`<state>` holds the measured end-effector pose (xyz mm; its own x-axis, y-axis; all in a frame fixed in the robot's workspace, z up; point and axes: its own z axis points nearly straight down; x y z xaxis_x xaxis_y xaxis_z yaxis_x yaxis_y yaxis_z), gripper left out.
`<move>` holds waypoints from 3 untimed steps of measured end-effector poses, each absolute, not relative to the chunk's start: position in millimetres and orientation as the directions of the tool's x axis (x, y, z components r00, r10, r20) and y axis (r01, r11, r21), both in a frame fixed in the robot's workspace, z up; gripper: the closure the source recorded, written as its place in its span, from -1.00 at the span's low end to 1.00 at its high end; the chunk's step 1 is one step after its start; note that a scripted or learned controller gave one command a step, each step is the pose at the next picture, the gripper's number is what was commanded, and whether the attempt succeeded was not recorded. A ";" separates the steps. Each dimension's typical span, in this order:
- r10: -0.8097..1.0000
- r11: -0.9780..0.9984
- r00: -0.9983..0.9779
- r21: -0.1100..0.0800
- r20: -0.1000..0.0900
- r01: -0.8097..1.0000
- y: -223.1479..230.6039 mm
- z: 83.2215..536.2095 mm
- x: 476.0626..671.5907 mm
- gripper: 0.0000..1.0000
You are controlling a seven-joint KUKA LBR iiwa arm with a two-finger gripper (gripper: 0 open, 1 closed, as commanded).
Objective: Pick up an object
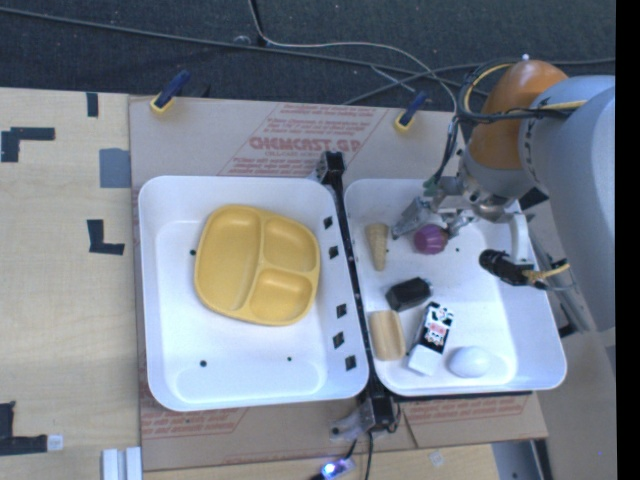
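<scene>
My arm (pixel 560 158) reaches in from the right, orange band up top, wrist bent down; gripper (pixel 432 220) low, fingers spread apart, holding nothing.

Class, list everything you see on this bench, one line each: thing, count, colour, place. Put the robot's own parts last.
Bins: two, white, side by side on the bench.
Divided plate: one, yellow, in the left bin.
Cone: one, tan, right bin, near the divider.
Round object: one, purple, right bin, upper part, at the pincer.
Block: one, black, middle of right bin.
Tan block: one, right bin, lower left.
Small box: one, black and white, right bin, lower part.
Egg-shaped object: one, white, right bin, lower right.
Clamps: two, blue and yellow, board's top edge.
Arm: one, grey and orange, from the right.
Pincer: one, grey, above the purple object.
</scene>
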<state>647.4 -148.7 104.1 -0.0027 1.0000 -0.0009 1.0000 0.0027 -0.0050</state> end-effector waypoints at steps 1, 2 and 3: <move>1.000 0.004 -0.004 -0.002 -0.001 1.000 -148.1 117.0 648.5 1.00; 1.000 0.002 -0.002 0.003 0.000 1.000 -145.8 159.5 649.9 1.00; 1.000 0.001 -0.001 0.003 -0.001 1.000 -147.8 202.3 650.9 1.00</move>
